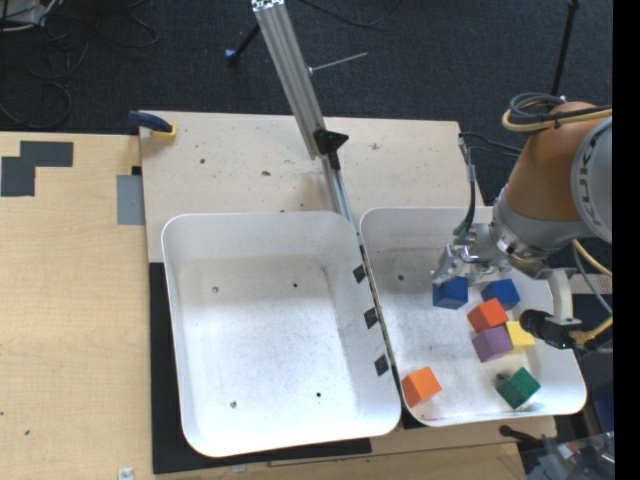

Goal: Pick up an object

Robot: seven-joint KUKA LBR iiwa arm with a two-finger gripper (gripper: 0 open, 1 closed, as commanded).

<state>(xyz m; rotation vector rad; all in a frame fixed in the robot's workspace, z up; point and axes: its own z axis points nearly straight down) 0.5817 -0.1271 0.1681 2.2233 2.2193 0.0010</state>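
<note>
White plastic bins: two shallow bins sit side by side on the bench; the left bin [190, 268] and the right bin [400, 238] meet along a shared edge fitted with small black clips.

Arm: the grey arm [555, 188], with its orange band, reaches in from the right and bends down over the right bin.

Gripper: the gripper [455, 268] points down at the upper middle of the right bin, directly above the dark blue cube [451, 292]. The cube sits just under the fingertips and appears to be touching them.

Grip state: cannot be told. The metal hardware is small and blurred, and the view does not establish whether the cube is caught between the fingertips or merely lies below them.

Likely target: the dark blue cube, judged from the gripper's position over it; it stands a little apart from the cluster, which would leave room to close on it.

Right bin contents: besides the dark blue cube, a second blue cube [501, 291], a red-orange cube [487, 314], a purple cube [491, 342] and a yellow cube [520, 334] are bunched together at the right side. An orange cube [421, 384] lies alone near the front left corner; a green cube [518, 387] sits near the front right.

Risk: the bunched cubes lie close to the gripper, so a sideways drift could nudge them.

Progress: judged as mid-attempt; no lift is evident.
</note>
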